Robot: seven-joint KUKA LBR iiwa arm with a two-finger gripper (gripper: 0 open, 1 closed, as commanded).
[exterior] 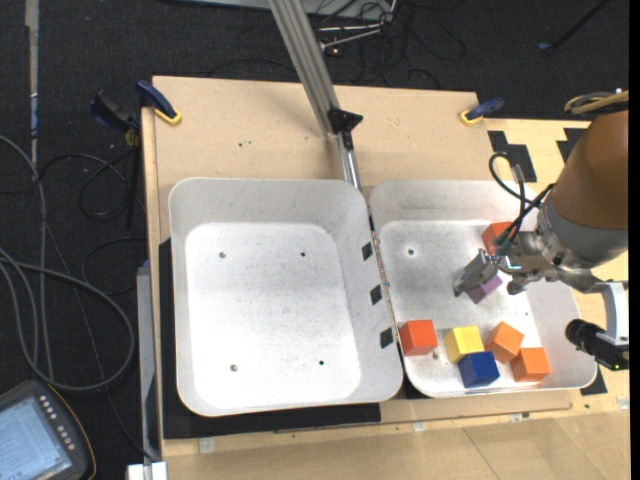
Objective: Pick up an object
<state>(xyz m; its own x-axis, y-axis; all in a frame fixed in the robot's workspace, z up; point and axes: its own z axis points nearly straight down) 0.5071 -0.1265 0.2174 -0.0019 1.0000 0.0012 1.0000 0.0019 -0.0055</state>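
two white bins sit side by side on the worktop, and all the blocks are in the one nearer its right edge.

the blocks cluster along the right bin's (440, 218) front wall, loose and apart enough to be taken singly: orange cube (418, 336), yellow cube (463, 342), blue cube (479, 369), two more orange ones (520, 353). the pincer (484, 277) hangs mid-bin over a purple block (486, 286), touching or just above it; whether it is spread or pinching i cannot tell. the left bin (190, 298) seems kept as the drop side.
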